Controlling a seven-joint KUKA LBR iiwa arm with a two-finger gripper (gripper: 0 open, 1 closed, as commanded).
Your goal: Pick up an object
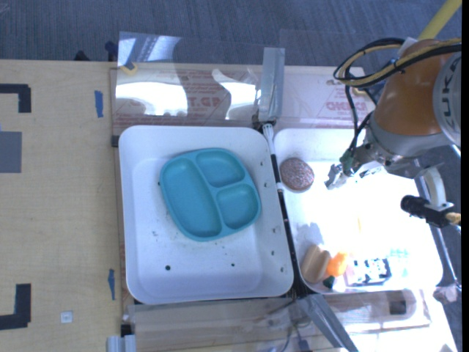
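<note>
Spanning the scene, the bench (51, 196) carries two white bins side by side. Across the left bin (139, 270) lies a blue divided plate (211, 193), tilted. My arm (414, 101) reaches over the far part of the right bin (293, 229). A brown round object (297, 173) sits at that bin's far left corner, a tan piece (315, 262) and an orange piece (337, 263) near its near edge. My claw (338, 174) hovers just right of the round object; I cannot tell its state.
</note>
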